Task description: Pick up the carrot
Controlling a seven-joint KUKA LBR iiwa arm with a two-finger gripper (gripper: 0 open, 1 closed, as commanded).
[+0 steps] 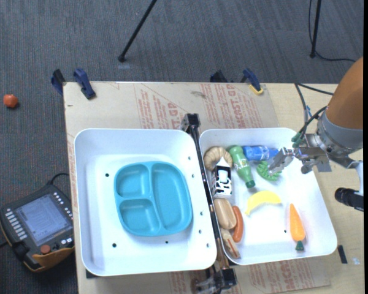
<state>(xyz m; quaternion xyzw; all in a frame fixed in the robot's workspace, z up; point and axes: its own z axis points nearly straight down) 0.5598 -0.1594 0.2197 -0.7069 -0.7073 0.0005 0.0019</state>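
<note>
Where plywood bench (165, 103) ends, grey carpet (49, 29), apparently tripod legs (141, 23)

Red printing runs across the bare brown board of the counter (172, 100), above the two bins. It lies upside down from this camera and slanted, inside red triangle outlines; one stretch near the middle looks like "ADD" followed by more letters, and another stretch toward the right shows similar red capitals (neither can be read with any certainty). More red marks of the same kind show on the board at the near edge, below the right bin, too broken to make out.

The small black-and-white package (222, 181) in the right bin bears bold dark marks on a white face, but no letters can be told.

The screen of the handheld controller (35, 224) on the floor glows pale, its content too small to read.
</note>
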